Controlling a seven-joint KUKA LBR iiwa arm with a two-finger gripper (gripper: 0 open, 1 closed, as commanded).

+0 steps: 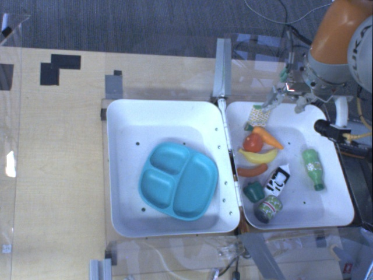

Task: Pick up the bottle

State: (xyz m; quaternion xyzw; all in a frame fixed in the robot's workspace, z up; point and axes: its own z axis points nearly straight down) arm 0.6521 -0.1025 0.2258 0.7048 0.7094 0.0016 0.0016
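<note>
Green and lying flat, the bottle [313, 168] rests in the right bin [344, 214], apart from the toy food [260, 147] at its left side. A blue plate [178, 181] fills the left bin [122, 156]. Farther back, the gripper [289, 95] hovers above the right bin's far edge; whether its fingers are apart, I cannot tell.

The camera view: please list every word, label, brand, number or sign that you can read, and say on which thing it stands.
"K": a dark letter at the picture's right edge, on the arm's grey shell; the rest is cut off.
Green bottle: pale label, too small to read.
Black-and-white carton: markings too blurred to read.
Round can: patterned label, unreadable.
Spotted packet: no text that can be read.
</note>
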